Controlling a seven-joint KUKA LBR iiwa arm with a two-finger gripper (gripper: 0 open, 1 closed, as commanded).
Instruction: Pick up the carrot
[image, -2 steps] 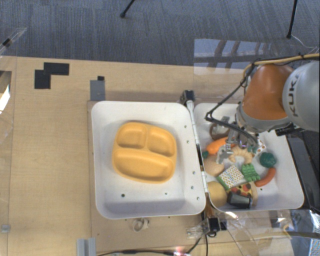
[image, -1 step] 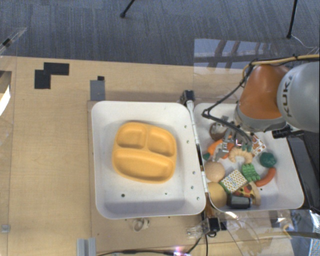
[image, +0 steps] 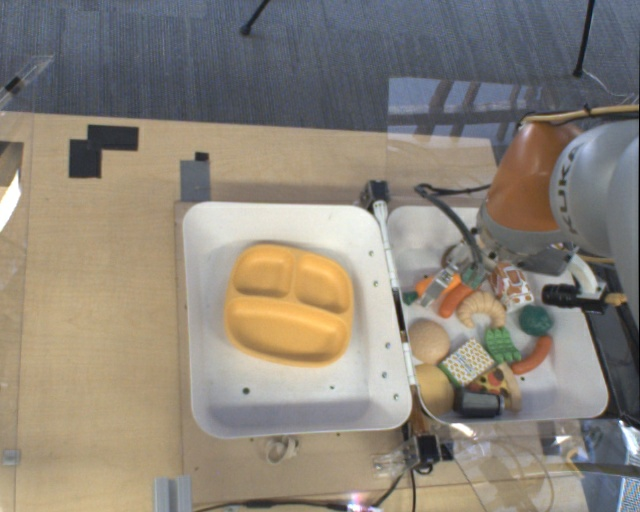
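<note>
- Carrot (image: 451, 297) lies in the right bin (image: 590, 395), near that bin's left wall and toward its far half, just beside a croissant (image: 482, 311).
- Long axis runs on a slant: orange tip points to the bin's near-left, the stub end points far-right, toward the end effector.
- End effector (image: 468, 270) hangs just above and to the far-right of the carrot, nearly touching its upper end; the grey-and-orange arm (image: 560, 180) covers most of it.
- Finger spread: cannot tell, hidden under the wrist.
- Judgement: the grasp calls for a short drop toward the near-left, closing across the carrot's short axis; croissant crowding could foul one side.
- Left bin (image: 200, 330) holds a yellow divided tray (image: 290, 304); well apart, not involved.
</note>
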